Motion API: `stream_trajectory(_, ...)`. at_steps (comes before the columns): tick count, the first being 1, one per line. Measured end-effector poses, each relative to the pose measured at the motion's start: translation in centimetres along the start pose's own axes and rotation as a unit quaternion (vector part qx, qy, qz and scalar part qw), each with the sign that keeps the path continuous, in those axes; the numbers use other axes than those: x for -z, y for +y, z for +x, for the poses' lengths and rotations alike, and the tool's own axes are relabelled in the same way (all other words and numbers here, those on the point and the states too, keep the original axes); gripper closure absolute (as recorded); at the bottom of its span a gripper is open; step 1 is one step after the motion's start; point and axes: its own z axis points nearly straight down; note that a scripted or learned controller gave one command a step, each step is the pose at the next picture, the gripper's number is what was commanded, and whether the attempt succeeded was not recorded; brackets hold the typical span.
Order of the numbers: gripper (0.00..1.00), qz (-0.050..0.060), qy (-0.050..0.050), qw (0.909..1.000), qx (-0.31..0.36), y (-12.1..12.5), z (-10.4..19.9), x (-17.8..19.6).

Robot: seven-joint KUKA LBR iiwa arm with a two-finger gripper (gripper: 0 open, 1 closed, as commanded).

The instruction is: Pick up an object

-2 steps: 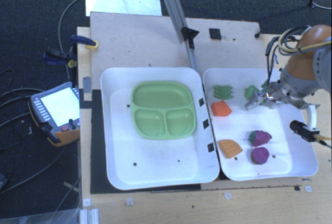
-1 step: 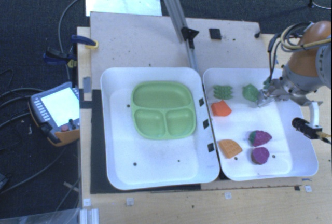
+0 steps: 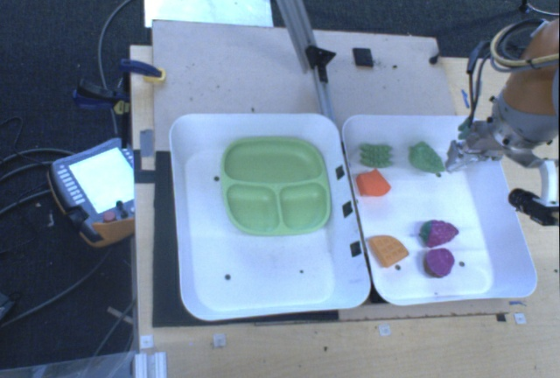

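Currently gripper [image 3: 458,156] low in right bin [image 3: 499,280], just beside green leafy piece [image 3: 425,157]; finger opening cannot be judged, nothing visibly held. Risk: off-centre closure nudges piece toward 2nd green piece [image 3: 376,155]; grasp misses.

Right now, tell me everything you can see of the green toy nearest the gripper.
The green toy is small and leaf-shaped, a matte, bumpy piece like plastic or foam. It lies flat on the floor of the right bin, near its far edge, right of a darker green ridged piece. The gripper sits just at its right side; contact is unclear.
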Motion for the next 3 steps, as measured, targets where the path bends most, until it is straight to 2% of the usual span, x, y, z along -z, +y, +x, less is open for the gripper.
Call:
stream_trajectory(1, 1.0, -0.001, 0.0, 1.0, -0.002, -0.8, -0.4, 5.4)
stream_trajectory(2, 1.0, 0.0, 0.0, 1.0, 0.0, -0.7, -0.4, 7.1)
stream_trajectory(3, 1.0, 0.002, 0.001, 1.0, 0.002, -1.0, 4.6, 6.4)
